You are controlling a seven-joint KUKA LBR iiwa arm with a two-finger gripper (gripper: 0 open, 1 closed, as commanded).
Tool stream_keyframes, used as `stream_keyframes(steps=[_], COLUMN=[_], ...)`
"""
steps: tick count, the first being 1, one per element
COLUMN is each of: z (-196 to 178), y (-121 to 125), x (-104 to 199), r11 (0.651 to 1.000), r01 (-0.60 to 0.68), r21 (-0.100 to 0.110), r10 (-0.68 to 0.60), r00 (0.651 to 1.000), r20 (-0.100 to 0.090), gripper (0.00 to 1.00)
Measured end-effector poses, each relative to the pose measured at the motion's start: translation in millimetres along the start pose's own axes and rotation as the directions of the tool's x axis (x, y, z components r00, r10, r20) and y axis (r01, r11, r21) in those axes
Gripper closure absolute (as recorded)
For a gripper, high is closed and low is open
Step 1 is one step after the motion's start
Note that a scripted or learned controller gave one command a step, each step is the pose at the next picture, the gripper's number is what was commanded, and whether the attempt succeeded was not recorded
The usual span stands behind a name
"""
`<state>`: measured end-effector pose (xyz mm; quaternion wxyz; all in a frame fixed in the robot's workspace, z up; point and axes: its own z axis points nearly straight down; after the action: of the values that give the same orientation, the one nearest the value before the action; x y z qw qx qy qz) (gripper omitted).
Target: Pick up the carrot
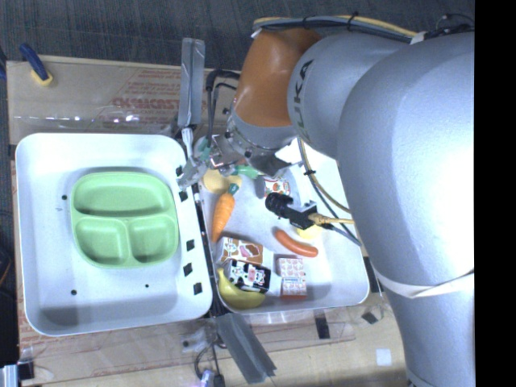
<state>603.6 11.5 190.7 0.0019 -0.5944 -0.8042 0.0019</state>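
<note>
A big grey robot arm with an orange band (387, 135) is reaching in over a light wooden counter (97, 87). Two shallow white bins are sitting side by side: the left bin (40, 216) is holding one green plastic tray with three sections (125, 218). One orange carrot (222, 213) is lying in the right bin (343, 285), just below the end effector (211, 161). One red sausage (296, 243) is lying nearby.
</note>
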Motion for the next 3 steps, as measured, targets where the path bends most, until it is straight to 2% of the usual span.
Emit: stream_keyframes(steps=[1,2,3], z=[0,-21,1], y=[-96,-57,-100], x=[11,6,43], r11=[0.995,0.935,0.975], r01=[0.099,0.355,0.223], r21=[-0.002,-0.005,-0.001], r10=[-0.099,-0.355,-0.223], r00=[0.995,0.935,0.975], r20=[0.0,0.004,0.0], gripper=[0.0,0.0,0.0])
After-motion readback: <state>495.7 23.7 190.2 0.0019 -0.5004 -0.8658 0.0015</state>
